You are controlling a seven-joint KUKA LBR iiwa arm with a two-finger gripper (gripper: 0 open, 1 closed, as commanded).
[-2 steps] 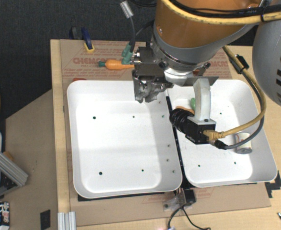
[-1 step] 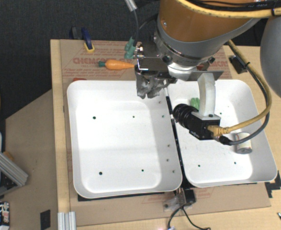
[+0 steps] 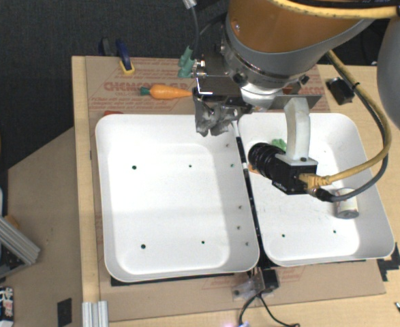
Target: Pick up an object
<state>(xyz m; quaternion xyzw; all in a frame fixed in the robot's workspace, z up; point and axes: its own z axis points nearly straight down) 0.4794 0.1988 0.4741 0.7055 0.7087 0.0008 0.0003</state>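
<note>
My gripper hangs over the far right corner of the left bin, close to the divider between the bins. Nothing shows in it. In the right bin, a small green object peeks out from behind the arm's black attachment. A grey cylindrical object lies near that bin's right wall, under the yellow cable. An orange toy carrot rests on the cardboard behind the left bin, just left of the gripper.
The wide grey and orange arm covers the back of the right bin. A blue clamp and a green clip sit at the cardboard's far edge. A black block lies behind the right bin.
</note>
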